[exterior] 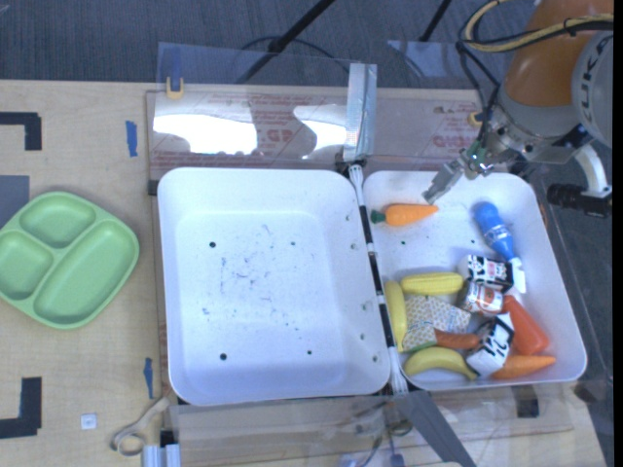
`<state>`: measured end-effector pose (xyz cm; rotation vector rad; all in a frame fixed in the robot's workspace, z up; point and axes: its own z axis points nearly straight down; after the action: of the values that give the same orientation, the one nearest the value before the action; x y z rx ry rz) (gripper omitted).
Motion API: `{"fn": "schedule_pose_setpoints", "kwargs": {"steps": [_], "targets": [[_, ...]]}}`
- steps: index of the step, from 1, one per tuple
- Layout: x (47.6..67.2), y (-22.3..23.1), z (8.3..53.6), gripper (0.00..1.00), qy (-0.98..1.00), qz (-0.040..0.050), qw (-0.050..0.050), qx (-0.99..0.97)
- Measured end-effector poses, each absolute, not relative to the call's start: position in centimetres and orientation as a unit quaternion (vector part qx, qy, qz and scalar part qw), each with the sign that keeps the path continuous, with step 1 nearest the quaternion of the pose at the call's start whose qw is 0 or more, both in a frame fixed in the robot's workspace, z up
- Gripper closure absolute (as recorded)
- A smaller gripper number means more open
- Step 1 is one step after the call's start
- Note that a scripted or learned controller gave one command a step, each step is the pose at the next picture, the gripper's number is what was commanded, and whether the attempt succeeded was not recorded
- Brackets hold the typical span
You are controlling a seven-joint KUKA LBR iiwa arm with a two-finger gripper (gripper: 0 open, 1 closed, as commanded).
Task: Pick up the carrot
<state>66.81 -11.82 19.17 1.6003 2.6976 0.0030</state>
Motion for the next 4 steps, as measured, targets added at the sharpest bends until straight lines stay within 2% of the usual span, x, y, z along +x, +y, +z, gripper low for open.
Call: {"fn": "schedule_pose_setpoints", "kwargs": {"steps": [1,2,3,4], "targets": [[66.8,-11.6,23.7,0.0,0.901,0.0009,0.004,0.435],[66.6,-7.8,18.6,0.0,0.917,0.0008,0.001,0.4],[65.7,-10.8,20.0,0.0,0.872,0.0009,0.003,0.489],[64.4,-5.5,18.5,0.0,0.893,0.0005,0.0,0.449]]}}
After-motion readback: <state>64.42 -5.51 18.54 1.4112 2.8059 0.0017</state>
